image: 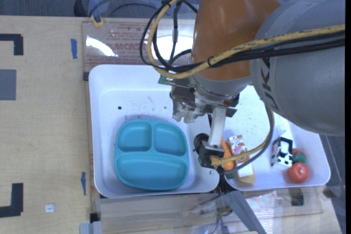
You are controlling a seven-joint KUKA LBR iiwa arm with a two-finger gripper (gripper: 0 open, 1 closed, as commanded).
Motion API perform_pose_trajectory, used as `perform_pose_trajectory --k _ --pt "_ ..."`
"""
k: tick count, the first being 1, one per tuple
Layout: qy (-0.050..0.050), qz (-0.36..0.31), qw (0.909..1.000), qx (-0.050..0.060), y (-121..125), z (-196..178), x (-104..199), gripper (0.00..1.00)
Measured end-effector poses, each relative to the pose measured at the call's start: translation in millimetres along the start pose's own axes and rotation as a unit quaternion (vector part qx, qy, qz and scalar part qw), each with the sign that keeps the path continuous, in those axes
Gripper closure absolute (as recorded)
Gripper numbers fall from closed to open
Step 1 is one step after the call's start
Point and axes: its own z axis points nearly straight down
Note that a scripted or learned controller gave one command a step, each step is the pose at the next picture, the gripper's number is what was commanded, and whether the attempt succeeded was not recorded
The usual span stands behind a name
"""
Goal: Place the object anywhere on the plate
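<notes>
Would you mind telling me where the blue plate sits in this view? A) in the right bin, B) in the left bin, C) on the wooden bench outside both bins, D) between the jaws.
B: the plate lies flat in the left bin, while the tomato and other small items are in the right bin.

The plate (pixel 151 155) looks like smooth blue plastic with a soft, matt sheen. The bin (pixel 107 118) under it is glossy white plastic, speckled with small dark marks. The bench (pixel 41 118) has a pale wood grain, matt. The arm (pixel 307 63) has a smooth grey shell and a shiny orange band (pixel 236 24). The tomato (pixel 299 172) looks glossy.
</notes>
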Motion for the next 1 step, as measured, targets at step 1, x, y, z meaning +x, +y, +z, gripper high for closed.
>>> perform_pose_trajectory --k 1 --pt "-0.001 0.000 1.0000 0.001 -0.3 0.5 0.3 0.00"
